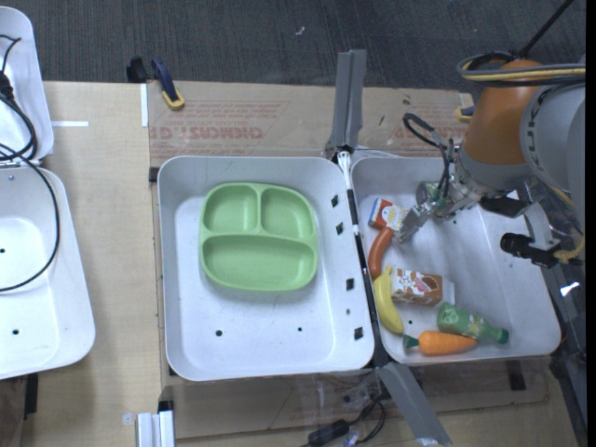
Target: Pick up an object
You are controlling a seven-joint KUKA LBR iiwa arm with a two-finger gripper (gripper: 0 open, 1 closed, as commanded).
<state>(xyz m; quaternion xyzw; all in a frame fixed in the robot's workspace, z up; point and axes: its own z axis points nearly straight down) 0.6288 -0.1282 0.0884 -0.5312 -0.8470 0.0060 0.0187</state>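
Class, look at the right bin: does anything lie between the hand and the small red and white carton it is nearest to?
Nothing visible does. The hand hangs just right of the red and white carton, with bare bin floor between them. The orange sausage-like toy lies below the carton, off that line.

A dark grey carpeted floor (279, 17) is running along the top, a brown cardboard sheet (223, 119) is covering the bench under the two white bins (177, 324), a grey divider post (349, 91) is standing between them, and white equipment (37, 277) with black cables (19, 110) is sitting at the left.
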